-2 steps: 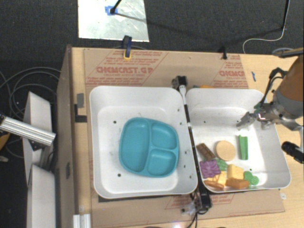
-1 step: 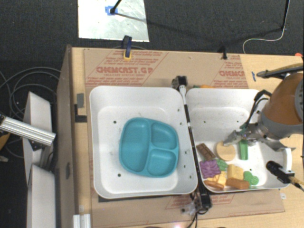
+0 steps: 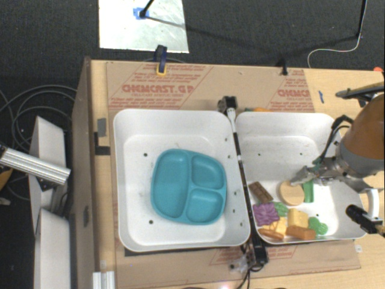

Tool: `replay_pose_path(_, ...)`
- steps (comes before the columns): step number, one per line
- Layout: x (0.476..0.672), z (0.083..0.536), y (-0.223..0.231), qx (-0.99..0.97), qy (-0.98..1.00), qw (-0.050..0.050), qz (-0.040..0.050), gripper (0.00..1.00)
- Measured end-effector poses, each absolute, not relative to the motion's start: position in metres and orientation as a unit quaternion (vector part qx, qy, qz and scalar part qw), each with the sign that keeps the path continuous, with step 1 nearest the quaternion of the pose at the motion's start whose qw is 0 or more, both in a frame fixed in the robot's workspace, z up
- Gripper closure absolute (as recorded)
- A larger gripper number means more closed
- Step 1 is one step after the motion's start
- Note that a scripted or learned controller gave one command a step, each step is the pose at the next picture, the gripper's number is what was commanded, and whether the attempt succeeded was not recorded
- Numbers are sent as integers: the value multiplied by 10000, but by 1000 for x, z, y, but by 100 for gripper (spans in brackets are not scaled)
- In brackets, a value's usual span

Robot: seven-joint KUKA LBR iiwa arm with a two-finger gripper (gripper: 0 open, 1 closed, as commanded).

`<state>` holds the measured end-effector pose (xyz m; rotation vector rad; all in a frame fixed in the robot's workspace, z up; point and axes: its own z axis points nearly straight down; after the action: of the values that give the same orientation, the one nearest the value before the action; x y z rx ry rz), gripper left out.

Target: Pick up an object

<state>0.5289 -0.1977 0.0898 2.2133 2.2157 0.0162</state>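
My gripper (image 3: 304, 176) hangs low over the right bin (image 3: 283, 140), at the end of the grey arm with its orange band (image 3: 366, 138). Just beneath its tip lie a tan round disc (image 3: 289, 194) and a green stick-shaped piece (image 3: 308, 192). A brown block (image 3: 260, 191) lies to the left of the disc. Along the bin's front edge sit purple grapes (image 3: 264, 213), a yellow-orange wedge (image 3: 274, 229), a yellow block (image 3: 297, 218) and a green lump (image 3: 319, 225). Nothing is visibly held.
The left bin (image 3: 135, 131) holds a teal divided plate (image 3: 189, 186). A black clamp (image 3: 228, 106) sits at the back where the two bins meet. Cardboard (image 3: 180, 83) lies behind the bins. The back half of the right bin is bare white floor.
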Motion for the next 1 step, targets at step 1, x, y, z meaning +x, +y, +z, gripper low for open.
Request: replay_pose_path(1, 530, 101, -197, 7059, 7082, 59, 58, 100)
